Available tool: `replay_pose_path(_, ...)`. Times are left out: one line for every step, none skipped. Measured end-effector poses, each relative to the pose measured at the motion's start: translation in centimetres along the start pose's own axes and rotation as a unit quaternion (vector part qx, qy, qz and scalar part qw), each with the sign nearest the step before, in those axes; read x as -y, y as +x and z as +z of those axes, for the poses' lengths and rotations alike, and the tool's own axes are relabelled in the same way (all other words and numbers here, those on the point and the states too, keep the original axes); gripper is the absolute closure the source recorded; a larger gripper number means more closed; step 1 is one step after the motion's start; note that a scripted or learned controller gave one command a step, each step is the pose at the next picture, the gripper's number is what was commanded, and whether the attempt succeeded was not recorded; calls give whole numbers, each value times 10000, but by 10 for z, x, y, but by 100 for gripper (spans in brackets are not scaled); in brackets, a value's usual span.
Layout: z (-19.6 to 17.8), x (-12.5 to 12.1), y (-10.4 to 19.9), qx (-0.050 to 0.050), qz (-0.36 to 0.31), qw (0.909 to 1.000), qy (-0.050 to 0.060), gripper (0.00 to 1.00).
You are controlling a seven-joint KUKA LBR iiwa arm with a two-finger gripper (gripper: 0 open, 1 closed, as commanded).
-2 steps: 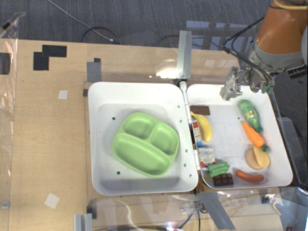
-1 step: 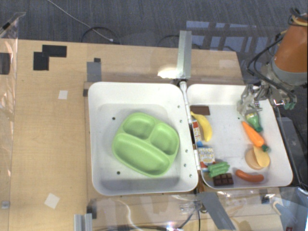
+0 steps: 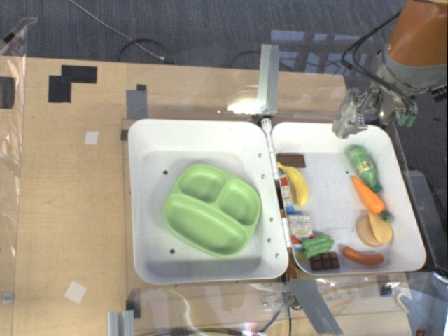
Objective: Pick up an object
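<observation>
Nearest my camera, along the right bin's (image 3: pixel 406 161) front wall, I see a sausage (image 3: pixel 362 257), a chocolate bar (image 3: pixel 325 262) and a green piece (image 3: pixel 318 245), with a small printed packet (image 3: pixel 300 224) just behind them. Further back lie a tan wedge (image 3: pixel 372 230), a carrot (image 3: pixel 368 195) and a green bottle (image 3: pixel 364 165), end to end down the right side. A banana (image 3: pixel 297 183) sits by the dividing wall. The left bin (image 3: pixel 140 187) holds a green sectioned plate (image 3: pixel 212 208). Both bins rest on the worktop (image 3: pixel 63 208).

My gripper (image 3: pixel 352 120) hangs over the right bin's back rim, just behind the bottle and touching nothing. I cannot tell how the jaws stand; the glare and clutter there blur them.

I judge the bottle the handiest target. It looks like light, hollow toy plastic: stiff, smooth, likely slippery, and round enough to roll. I would close across its body at the middle, jaws square to its long axis, not on the narrow neck. The carrot's tip touches or nearly touches its lower end, so a low approach could nudge both.
</observation>
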State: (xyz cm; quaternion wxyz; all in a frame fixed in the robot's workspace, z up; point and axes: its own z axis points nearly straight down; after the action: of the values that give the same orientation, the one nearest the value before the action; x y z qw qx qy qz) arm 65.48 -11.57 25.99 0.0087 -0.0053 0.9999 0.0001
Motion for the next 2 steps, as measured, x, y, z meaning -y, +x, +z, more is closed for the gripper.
replay_pose_path(-32,-56,-18,-12,-105,9999,-10,100)
replay_pose_path(-15,10,7,-37,-527,9986,8,100)
